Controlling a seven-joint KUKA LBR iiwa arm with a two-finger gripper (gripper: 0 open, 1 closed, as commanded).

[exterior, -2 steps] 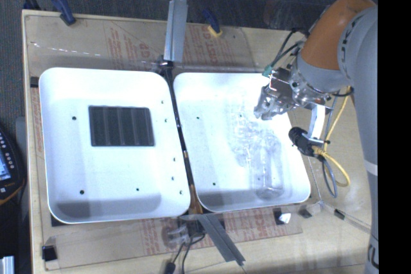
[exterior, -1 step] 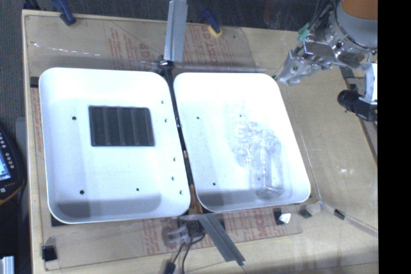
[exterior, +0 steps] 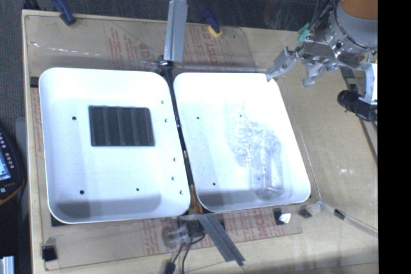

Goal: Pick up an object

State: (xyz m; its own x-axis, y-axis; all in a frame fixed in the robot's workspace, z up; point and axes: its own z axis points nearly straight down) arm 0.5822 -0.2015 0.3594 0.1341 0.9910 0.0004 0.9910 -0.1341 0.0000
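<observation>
A clear plastic bottle (exterior: 257,147), hard to make out against the white, lies in the right bin (exterior: 205,138), its cap end toward the bin's near right corner. A dark grey ribbed rectangular block (exterior: 121,126) lies flat in the left bin (exterior: 64,157). My gripper (exterior: 297,68) hangs above the right bin's far right corner, away from both objects. Its two fingers are spread apart, with nothing between them.
A metal bar (exterior: 174,29) stands upright behind the seam between the bins. Blue clamps (exterior: 64,9) hold the board's far edge. A metal bracket and cables (exterior: 212,240) sit at the near edge. Bare wooden bench (exterior: 340,157) extends right of the bins.
</observation>
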